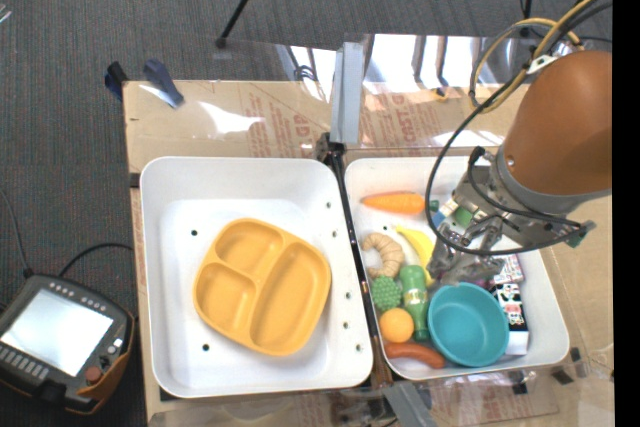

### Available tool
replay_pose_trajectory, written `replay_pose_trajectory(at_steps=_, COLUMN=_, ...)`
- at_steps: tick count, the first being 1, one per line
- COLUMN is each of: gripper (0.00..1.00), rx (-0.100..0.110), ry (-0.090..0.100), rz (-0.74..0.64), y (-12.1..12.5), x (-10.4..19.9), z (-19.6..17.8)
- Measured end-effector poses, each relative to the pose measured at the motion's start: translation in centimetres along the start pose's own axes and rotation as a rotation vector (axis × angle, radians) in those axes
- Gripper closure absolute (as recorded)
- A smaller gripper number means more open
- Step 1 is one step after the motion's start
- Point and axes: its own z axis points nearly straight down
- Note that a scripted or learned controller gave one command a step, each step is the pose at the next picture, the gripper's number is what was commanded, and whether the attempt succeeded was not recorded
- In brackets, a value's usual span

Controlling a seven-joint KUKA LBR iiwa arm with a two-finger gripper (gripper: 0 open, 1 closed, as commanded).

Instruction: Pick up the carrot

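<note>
Gripper [468, 250] position: low over the right-hand shallow white bin [552, 315], at the end of the grey arm with the orange band [560, 130], which enters from the right and bends down over that bin. Whether the gripper is open or closed cannot be told; the wrist hardware and cables hide its tips. Nothing is seen held.

Task item: the orange plastic carrot [394, 203] lies on its side near the far left of the right bin, apart from the gripper and up-left of it, unobstructed from above.

Surrounding items in the same bin: a yellow toy banana [416, 242] just beside the gripper; a beige knobbly toy [383, 253] left of the banana; a green bumpy toy [387, 294] and a green cylindrical piece [414, 285] below these; an orange ball [397, 325]; a red sausage-shaped toy [414, 354] at the near wall; a teal plastic bowl [467, 324] directly below the gripper; a printed carton [512, 300] at the bowl's right.

Left-hand white bin [170, 215]: holds a yellow three-compartment plastic plate [262, 286].
</note>
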Motion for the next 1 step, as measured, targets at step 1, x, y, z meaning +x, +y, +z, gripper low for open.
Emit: replay_pose_trajectory(at_steps=1, gripper=1.00, rx=-0.007, ry=0.003, rz=-0.147, y=-3.40, x=1.33, z=2.83)
